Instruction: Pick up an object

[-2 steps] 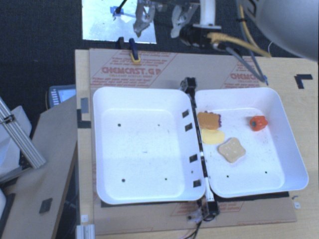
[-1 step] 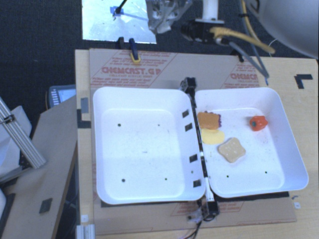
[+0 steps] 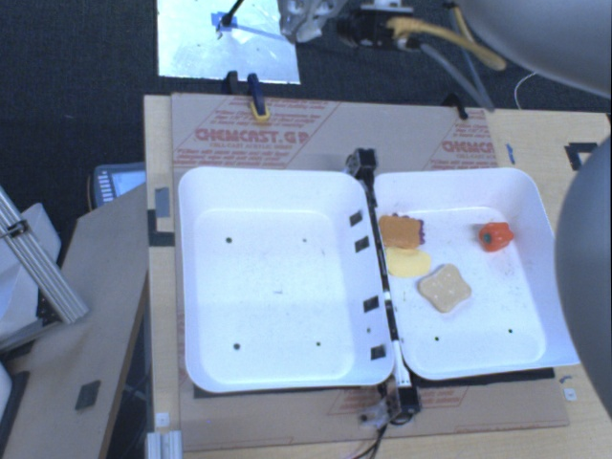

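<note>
You are looking down at a pale wooden bench (image 3: 158,256) sitting on dark carpeted floor (image 3: 76,65). A brown cardboard sheet with red lettering (image 3: 287,132) is lying across it. A shiny square metal plate (image 3: 206,27) is catching light on the floor beyond, and a ribbed aluminium rail (image 3: 38,266) is leaning at your left.

toast slice (image 3: 445,288) | flat | right bin (image 3: 531,194) | near yellow piece (image 3: 408,263)

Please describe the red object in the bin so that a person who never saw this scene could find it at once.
Look at the right bin of the two white ones. In its upper right part, apart from the other items, lies a small red toy. The cracker, yellow piece and toast cluster near the divider and are orange, yellow and beige; it alone is red.
</note>
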You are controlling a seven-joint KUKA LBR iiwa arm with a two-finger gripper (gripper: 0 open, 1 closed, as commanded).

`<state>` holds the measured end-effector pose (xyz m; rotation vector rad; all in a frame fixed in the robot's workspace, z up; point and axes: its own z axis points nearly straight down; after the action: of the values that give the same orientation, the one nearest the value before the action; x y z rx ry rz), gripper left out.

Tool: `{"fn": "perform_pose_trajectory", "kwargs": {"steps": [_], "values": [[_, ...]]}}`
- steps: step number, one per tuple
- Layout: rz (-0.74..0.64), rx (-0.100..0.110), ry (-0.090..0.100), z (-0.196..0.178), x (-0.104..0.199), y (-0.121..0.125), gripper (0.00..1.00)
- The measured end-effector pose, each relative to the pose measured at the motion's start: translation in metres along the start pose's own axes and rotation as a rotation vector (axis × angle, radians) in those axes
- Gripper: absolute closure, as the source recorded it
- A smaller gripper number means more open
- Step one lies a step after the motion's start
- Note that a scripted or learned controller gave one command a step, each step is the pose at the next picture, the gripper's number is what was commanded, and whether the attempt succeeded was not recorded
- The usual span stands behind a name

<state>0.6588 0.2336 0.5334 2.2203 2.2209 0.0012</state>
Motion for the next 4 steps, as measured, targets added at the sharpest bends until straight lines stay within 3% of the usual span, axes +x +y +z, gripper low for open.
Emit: {"fn": "perform_pose_trajectory", "kwargs": {"steps": [1, 2, 3, 4], "values": [[-0.002, -0.001, 0.001, -0.002, 0.001, 0.01, 1.0], [-0.003, 0.0, 0.001, -0.001, 0.001, 0.009, 0.0], [-0.007, -0.003, 0.002, -0.013, 0.001, 0.009, 1.0], [-0.007, -0.002, 0.002, -0.013, 0.001, 0.009, 0.0]]}}
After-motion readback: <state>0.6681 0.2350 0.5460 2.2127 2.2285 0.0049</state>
